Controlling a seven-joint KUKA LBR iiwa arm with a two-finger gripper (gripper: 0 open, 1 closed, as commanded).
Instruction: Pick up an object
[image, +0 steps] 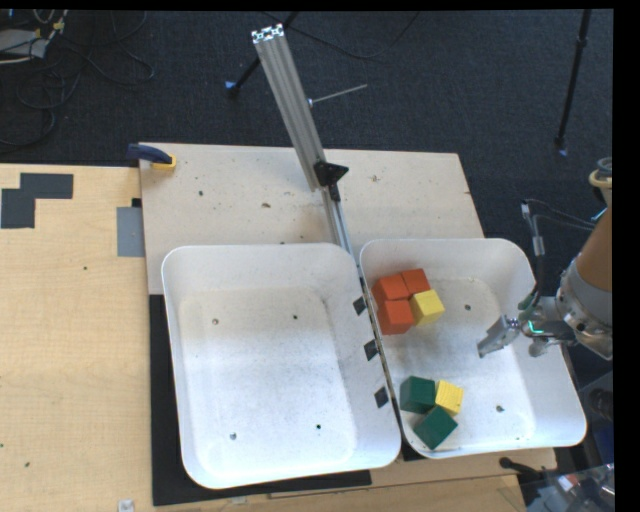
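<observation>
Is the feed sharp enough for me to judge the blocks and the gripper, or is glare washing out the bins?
Camera view: even, soft light; no harsh glare on the right bin, blocks cast faint shadows. The orange blocks and green blocks read crisp; the gripper is slightly soft at its tip, too small to judge the jaws.

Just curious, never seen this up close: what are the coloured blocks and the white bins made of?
The coloured blocks look like painted wood or plastic: flat matte faces, crisp edges. I can't tell which. The white bins seem moulded plastic, given their rounded corners and a faint sheen.
</observation>
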